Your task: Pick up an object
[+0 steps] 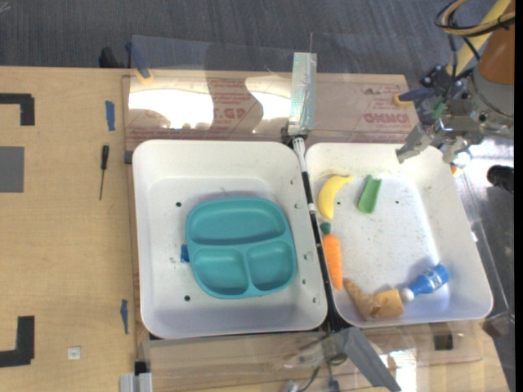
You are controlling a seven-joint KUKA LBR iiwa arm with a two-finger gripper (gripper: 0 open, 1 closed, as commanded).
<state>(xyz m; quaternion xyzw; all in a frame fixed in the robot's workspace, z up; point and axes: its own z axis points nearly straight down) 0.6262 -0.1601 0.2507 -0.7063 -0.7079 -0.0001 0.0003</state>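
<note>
My gripper [428, 155] hangs over the far right corner of the right bin [458, 219], open, with nothing between its fingers. In that bin lie a yellow banana [331, 194] and a green block [368, 194] near the far left. An orange carrot [333, 260] rests along the left wall. A brown lumpy toy [373, 301] and a small blue bottle [426, 282] sit near the front edge. All of these lie well below and to the left of the gripper.
The left bin [155, 219] holds a teal divided plate [241, 246]. A clear upright divider [302, 88] stands behind the bins. Yellow and black cables [470, 15] loop above the wrist at the top right.
</note>
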